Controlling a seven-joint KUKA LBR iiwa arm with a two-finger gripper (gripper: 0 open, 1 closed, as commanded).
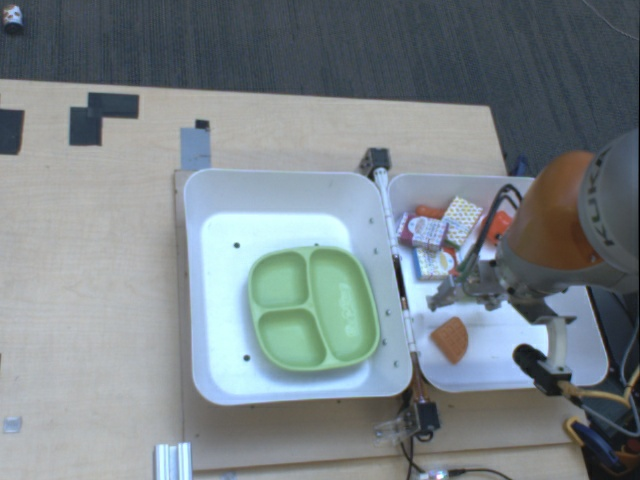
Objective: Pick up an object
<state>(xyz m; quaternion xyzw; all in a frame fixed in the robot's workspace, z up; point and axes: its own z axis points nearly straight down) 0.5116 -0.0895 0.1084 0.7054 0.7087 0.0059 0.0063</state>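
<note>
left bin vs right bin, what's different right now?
The left bin holds one green divided plate; the right bin holds several small items, including an orange piece. The arm hangs over the right bin, not the left bin. Both are shallow and white.

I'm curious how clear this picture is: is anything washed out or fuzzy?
Camera view: the left bin glares bright white around the green divided plate; the small packets in the right bin look soft, their print unreadable; the arm casts only a faint shadow there.
</note>
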